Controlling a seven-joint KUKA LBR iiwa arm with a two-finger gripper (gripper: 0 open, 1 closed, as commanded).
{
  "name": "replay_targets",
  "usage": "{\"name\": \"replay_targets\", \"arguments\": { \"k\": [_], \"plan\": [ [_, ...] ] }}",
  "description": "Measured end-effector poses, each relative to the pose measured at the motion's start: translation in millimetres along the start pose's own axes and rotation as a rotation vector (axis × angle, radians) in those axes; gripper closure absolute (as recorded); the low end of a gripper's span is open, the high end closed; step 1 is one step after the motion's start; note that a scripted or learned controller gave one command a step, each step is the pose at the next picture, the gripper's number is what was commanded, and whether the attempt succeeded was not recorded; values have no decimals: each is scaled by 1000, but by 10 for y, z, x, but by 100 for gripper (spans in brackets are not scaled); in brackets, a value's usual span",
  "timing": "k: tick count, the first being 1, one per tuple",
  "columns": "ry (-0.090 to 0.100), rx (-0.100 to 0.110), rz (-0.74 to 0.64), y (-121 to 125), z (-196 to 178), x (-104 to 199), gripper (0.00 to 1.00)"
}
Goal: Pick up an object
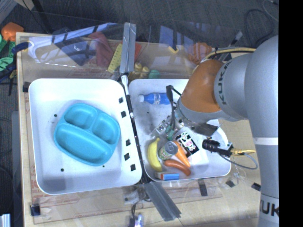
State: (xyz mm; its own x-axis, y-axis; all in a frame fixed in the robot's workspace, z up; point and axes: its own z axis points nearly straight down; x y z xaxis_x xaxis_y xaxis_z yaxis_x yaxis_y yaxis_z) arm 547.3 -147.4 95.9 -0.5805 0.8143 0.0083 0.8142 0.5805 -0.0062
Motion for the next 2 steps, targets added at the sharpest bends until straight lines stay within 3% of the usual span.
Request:
{"name": "replay_targets", "arguments": {
  "k": [1, 2],
  "plan": [
    [0, 0, 0, -1, 0, -1, 0],
    [2, 2, -4, 8, -72, -3, 100]
  ]
}}
